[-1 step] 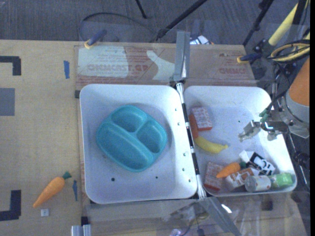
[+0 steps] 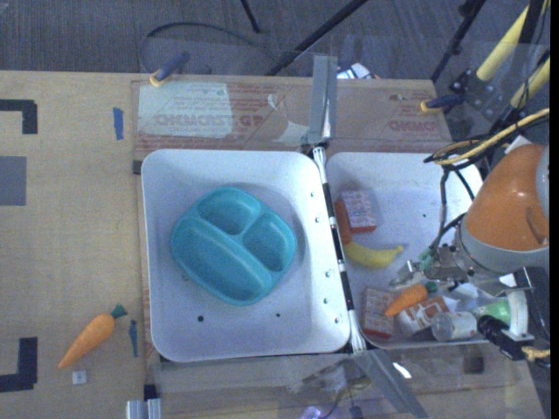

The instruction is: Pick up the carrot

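An orange carrot lies in the right bin, near its front edge, tilted with its thick end toward the right. My gripper hangs directly over that end, very close to it or touching it. The grey arm with its orange band reaches in from the right and hides the bin's right side. A second carrot with a green top lies on the wooden bench, outside the bins, at the front left.
A yellow banana and a red-and-white box lie behind the carrot. A red-and-white packet and a clear bottle crowd it in front. The left bin holds a teal divided plate.
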Tool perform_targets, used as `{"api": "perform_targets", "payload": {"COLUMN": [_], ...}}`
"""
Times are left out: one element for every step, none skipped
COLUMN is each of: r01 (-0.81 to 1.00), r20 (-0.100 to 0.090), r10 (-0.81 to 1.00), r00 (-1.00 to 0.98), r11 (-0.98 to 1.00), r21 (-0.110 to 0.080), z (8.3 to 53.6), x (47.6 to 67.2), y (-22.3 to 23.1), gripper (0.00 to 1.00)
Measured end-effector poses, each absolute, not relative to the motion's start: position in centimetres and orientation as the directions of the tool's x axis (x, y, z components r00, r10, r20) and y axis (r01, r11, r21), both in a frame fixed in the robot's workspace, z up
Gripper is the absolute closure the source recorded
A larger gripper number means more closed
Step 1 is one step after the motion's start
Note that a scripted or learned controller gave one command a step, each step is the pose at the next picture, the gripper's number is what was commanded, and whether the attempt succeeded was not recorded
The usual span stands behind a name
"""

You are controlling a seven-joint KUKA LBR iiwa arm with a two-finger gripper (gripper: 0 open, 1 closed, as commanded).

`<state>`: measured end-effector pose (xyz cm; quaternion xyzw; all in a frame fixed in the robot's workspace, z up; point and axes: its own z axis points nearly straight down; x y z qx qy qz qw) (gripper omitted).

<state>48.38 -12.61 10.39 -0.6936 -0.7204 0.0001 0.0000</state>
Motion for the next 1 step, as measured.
{"api": "perform_targets", "payload": {"r01": [1.000], "r20": [-0.002], "r10": [1.000], "r00": [0.011], "r11": [-0.011], "r21": [0.006], "z": [8.70], "x": [48.05], "y": [-9.55], "gripper": [0.00]}}
